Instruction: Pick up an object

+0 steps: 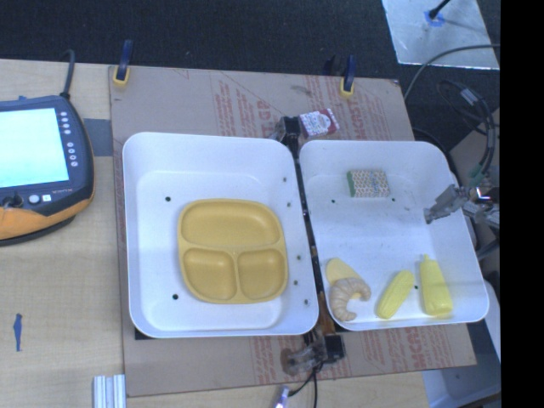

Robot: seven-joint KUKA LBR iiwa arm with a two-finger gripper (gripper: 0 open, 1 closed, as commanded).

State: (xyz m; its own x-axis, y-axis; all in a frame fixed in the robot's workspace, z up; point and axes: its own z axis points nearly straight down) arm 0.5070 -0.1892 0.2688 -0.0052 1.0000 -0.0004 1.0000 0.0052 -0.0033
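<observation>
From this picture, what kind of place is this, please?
Probably a robotics lab bench, not a kitchen. Two white bins sit on cardboard clamped to the bench, a teach pendant lies beside them, and the food in the right bin, like the corn cob, looks like plastic toys.

The surface [59,313] is pale wood, and over its middle lies a brown cardboard sheet [246,109] printed with faint red lettering — held at its far edge by two blue-and-yellow clamps [122,66], one toward the left and one toward the right. At the far left rests a handheld control pendant [38,164] with a bright screen and an orange underside. Beyond the far edge the floor is dark carpet [212,15], with a light grey patch [438,19] at the far right — cables [450,66] trail near it.
</observation>
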